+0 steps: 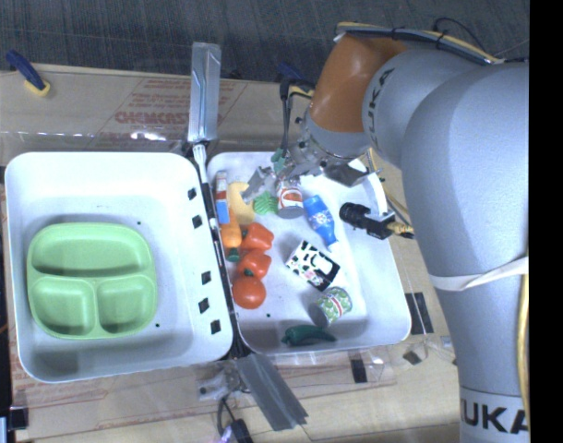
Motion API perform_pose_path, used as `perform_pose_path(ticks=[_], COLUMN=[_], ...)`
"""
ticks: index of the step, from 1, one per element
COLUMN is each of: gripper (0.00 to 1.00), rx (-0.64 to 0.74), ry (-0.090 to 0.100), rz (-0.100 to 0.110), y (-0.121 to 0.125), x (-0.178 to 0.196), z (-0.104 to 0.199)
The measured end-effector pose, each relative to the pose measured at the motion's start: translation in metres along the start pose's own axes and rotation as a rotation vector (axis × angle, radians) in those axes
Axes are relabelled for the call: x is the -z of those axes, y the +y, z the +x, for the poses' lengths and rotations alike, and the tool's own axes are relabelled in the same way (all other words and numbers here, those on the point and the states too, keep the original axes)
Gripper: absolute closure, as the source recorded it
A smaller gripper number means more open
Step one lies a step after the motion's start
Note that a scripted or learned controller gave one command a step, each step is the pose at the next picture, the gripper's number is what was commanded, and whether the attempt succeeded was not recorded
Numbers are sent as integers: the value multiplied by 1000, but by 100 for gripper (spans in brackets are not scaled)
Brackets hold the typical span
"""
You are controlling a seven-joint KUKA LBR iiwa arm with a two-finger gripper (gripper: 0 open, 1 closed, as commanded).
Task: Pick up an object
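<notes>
Camera view: cardboard-covered bench (97, 100); dark carpet (106, 12)

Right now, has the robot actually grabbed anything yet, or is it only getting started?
Nothing looks picked yet. The claw is low over the far end of the right bin, among a small can and a blue bottle; whether it grips anything is unclear. The red tomatoes and the black-and-white box lie untouched. The left bin holds a green divided tray. The lift remains.

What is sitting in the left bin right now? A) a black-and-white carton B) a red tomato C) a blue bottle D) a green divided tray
D: the green divided tray lies alone in the left bin; the small items are all in the right bin.
</notes>
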State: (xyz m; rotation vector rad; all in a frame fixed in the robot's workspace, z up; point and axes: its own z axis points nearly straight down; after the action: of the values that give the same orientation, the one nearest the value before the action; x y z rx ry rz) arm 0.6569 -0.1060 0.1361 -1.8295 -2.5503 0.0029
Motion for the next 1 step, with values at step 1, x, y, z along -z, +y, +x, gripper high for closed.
perform_pose_path(ticks=[1], gripper=[0], rx=[53], ry=[-10], rz=[-12], y=[-36], x=[-37], z=[-52])
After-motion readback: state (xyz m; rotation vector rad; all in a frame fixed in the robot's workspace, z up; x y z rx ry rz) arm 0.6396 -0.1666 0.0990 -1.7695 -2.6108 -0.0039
